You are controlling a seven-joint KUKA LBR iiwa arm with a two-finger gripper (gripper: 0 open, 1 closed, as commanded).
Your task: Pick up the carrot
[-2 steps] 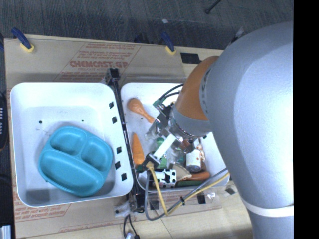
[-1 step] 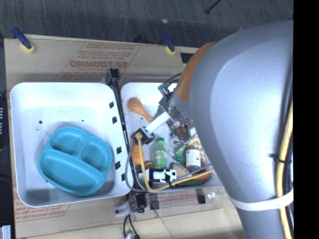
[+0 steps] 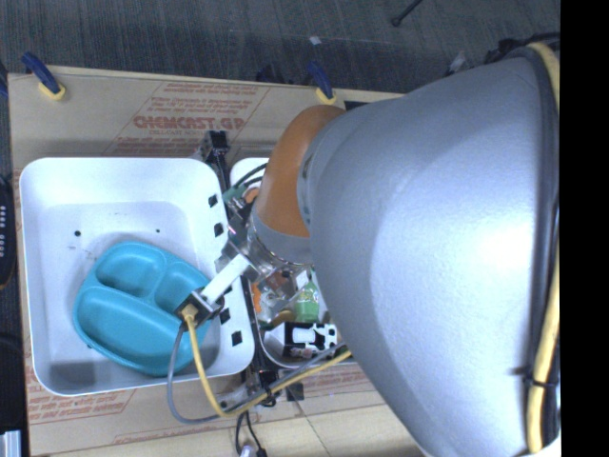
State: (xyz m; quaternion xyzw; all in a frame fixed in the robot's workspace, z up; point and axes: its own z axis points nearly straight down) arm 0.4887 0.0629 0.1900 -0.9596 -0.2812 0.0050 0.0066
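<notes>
The broad grey arm (image 3: 428, 236), smooth and rounded with its orange band (image 3: 285, 179), covers nearly all of the right bin (image 3: 249, 171), leaving a narrow strip along that bin's left wall. The hand (image 3: 274, 279) sits low in that strip; whether it is apart or together cannot be told. A small orange bit (image 3: 249, 196) at the strip's far end may be the carrot; too little shows to be sure. Nearer lie a green thing (image 3: 306, 305) and a black-and-white thing (image 3: 314, 335). The left bin (image 3: 114, 174) holds a glossy blue two-lobed dish (image 3: 133, 303), with bare white floor behind it.
</notes>
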